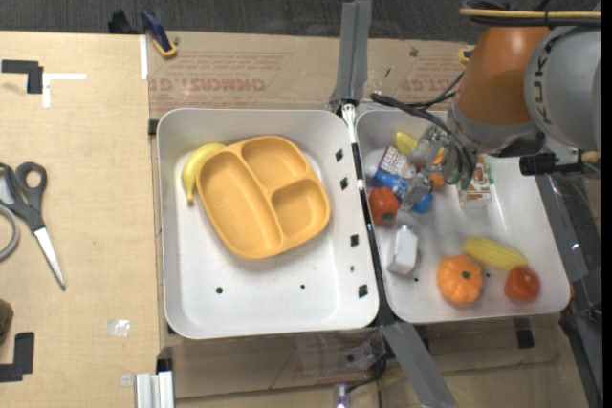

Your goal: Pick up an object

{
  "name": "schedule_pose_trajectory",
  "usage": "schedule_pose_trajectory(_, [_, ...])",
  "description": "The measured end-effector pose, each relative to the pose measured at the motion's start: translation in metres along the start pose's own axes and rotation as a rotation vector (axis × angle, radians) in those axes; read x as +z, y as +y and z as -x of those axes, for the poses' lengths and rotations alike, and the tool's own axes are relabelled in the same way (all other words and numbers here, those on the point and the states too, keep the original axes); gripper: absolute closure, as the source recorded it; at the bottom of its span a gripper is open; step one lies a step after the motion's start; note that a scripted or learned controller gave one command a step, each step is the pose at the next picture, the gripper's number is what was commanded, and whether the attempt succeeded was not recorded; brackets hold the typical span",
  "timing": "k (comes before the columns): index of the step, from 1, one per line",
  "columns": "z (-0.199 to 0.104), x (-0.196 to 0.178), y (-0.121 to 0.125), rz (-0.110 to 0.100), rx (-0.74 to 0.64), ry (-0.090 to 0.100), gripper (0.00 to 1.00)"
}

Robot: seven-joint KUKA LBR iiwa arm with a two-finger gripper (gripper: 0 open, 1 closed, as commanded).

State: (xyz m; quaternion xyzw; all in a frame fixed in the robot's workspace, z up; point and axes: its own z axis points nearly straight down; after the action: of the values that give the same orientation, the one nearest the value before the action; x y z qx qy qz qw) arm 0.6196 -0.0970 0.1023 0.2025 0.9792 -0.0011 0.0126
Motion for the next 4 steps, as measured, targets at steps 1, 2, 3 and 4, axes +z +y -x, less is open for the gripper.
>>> schedule_pose_trajectory(1, [-0.024,0.0,-0.008,0.001,-0.008,0.0,0.0])
schedule_pose_trajectory(2, [-0.07,-0.001,-0.036,0.002,0.051,0.001,0.0])
schedule_pose_trajectory(3, [-0.102,-0.004,-0.043,0.008,0.085,-0.03,0.0])
schedule_pose_trajectory(4, [-0.11,-0.007,-0.053,0.013,0.184,-0.045,0.0])
